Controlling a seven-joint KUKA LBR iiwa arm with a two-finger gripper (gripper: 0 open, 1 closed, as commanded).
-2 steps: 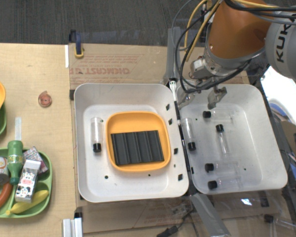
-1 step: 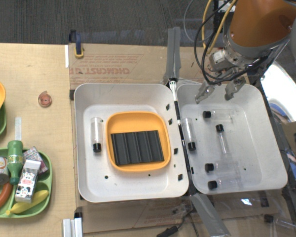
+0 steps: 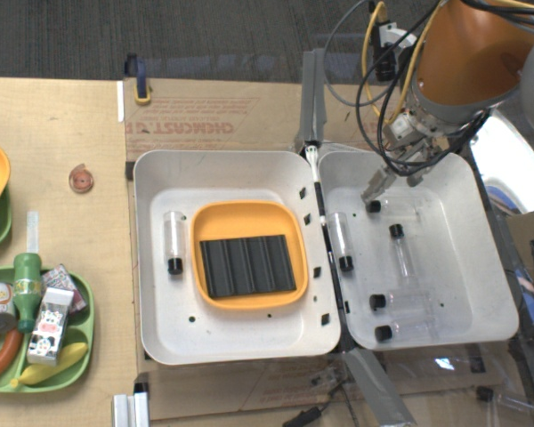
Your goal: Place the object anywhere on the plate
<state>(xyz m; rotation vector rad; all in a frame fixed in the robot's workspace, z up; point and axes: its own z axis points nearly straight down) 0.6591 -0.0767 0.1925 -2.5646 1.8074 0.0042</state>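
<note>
The left white bin (image 3: 151,265) holds an orange plate (image 3: 247,216) at its centre, and on that plate lies a dark grey ribbed block (image 3: 249,267), flat, within the plate's rim. At 9 o'clock of the plate, just beside it on the bin floor, lies a clear tube with a black cap (image 3: 173,242), cap end toward 6 o'clock.

The right white bin (image 3: 481,265) holds more clear black-capped tubes: one along its 9 o'clock wall (image 3: 339,238), one near the centre (image 3: 400,249) with its cap toward 12 o'clock, and two more toward 6 o'clock whose black caps (image 3: 377,302) and (image 3: 384,333) are plain while their clear bodies are hard to make out against the white floor.

The arm's orange band (image 3: 467,52) fills the upper right, with black and yellow cables looping at its 9 o'clock. Below it the gripper (image 3: 373,194) reaches down over the right bin's 11 o'clock corner. One slim grey finger (image 3: 378,183) slants down toward a small black cap (image 3: 373,206) on the bin floor, its tip just beside or touching it; I cannot tell which. How far the fingers are spread cannot be told, and nothing can be seen between them.

On the wooden bench at far 9 o'clock sits a green tray (image 3: 71,363) with toy food, a green bottle (image 3: 27,290) and a small carton (image 3: 49,325).
</note>
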